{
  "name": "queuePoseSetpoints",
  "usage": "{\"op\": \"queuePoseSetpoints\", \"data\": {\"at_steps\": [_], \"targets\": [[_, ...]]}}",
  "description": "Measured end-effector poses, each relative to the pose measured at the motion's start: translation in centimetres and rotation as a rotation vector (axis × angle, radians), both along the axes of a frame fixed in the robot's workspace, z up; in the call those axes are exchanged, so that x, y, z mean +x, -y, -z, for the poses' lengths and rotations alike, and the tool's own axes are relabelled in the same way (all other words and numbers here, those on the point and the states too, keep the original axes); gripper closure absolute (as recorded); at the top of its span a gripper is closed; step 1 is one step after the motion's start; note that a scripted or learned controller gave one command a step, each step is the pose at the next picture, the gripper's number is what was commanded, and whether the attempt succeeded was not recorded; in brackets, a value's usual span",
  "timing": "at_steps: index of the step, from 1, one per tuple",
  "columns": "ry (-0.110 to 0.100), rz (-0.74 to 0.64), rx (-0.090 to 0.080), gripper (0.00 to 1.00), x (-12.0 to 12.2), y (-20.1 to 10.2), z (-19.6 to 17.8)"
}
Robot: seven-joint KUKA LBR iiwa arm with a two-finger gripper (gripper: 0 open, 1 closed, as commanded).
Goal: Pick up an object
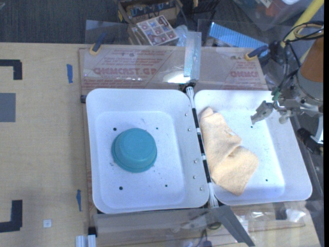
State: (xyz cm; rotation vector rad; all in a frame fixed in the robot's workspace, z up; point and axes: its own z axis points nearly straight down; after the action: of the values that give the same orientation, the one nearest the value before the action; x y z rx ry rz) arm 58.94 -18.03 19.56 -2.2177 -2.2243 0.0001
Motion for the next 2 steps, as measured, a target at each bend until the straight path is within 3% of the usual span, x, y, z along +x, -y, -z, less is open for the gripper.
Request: {"op": "queuePoseSetpoints", "data": {"at_steps": [1,2], "targets": [[0.011,-0.055,-0.003,0.0,2.3,-5.5,10.6],[0.003,0.143,-0.002,0.0,2.3,-7.5,8.7]]}}
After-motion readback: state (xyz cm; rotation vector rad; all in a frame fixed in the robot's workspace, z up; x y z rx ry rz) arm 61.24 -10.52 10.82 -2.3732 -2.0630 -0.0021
